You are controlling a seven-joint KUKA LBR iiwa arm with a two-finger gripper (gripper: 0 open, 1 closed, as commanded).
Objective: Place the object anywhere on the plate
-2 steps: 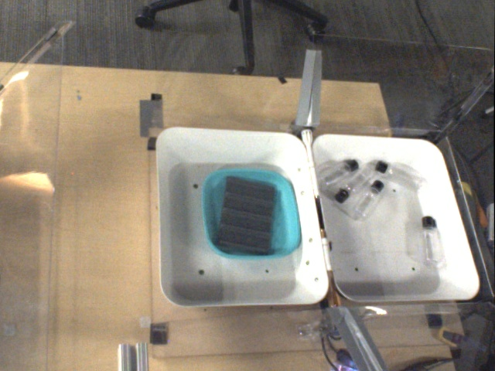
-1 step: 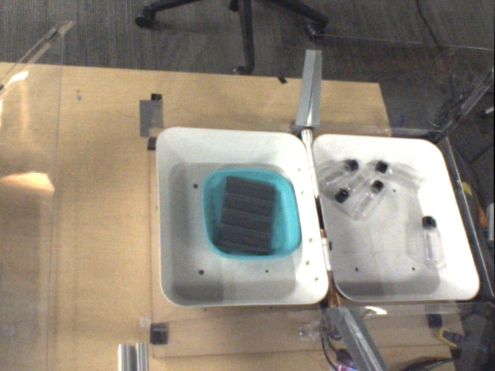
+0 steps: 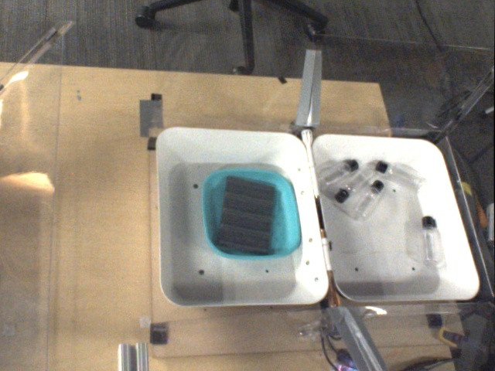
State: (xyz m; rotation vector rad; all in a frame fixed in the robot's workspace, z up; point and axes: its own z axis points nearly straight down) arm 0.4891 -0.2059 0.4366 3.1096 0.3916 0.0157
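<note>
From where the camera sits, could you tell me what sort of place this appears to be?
Probably a robotics lab or test workcell. A wooden bench carries two shallow white bins, one holding a teal plate, the other small clear vials with black caps. An office chair base stands on grey carpet behind.

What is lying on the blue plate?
A dark ridged block lies on the blue plate, which sits inside the left bin. The block covers the plate's middle, hiding what's underneath.

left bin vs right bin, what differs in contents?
The left bin holds a teal plate with a dark ribbed block on it; the right bin holds clear, black-capped vials. The left bin's load is one central stack; the right bin's is scattered, a cluster of vials and a lone vial. Both are shallow and white.
</note>
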